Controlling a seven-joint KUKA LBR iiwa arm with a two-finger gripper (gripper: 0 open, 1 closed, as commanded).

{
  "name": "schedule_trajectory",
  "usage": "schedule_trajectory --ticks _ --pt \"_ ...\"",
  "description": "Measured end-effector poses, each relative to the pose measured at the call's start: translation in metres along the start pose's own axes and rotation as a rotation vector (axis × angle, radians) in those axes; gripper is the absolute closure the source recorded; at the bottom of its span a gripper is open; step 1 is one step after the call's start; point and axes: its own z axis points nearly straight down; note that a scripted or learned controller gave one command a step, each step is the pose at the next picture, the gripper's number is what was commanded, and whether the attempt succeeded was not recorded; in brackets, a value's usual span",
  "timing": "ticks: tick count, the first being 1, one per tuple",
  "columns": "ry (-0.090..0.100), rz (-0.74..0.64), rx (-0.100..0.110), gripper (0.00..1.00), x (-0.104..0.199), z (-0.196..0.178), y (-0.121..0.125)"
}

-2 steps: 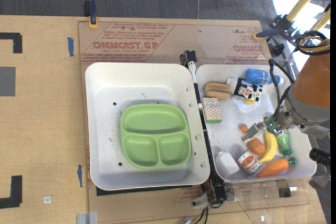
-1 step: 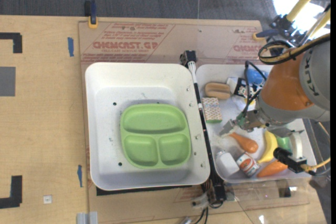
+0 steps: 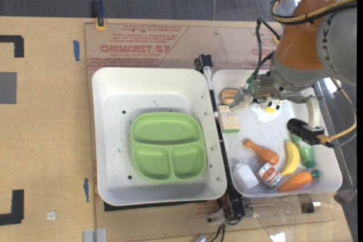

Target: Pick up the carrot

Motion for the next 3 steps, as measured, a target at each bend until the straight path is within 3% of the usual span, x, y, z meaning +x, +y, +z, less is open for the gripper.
schedule_trajectory --ticks 1,2,3 --pt "-0.003 0.255 0.009 0.0 0.018 -0.047 0.056" --pt "-0.007 0.1 0.006 0.0 -0.053 -0.133 -0.017" --pt "0.002 0.015 0.026 0.0 -0.051 0.004 -0.073"
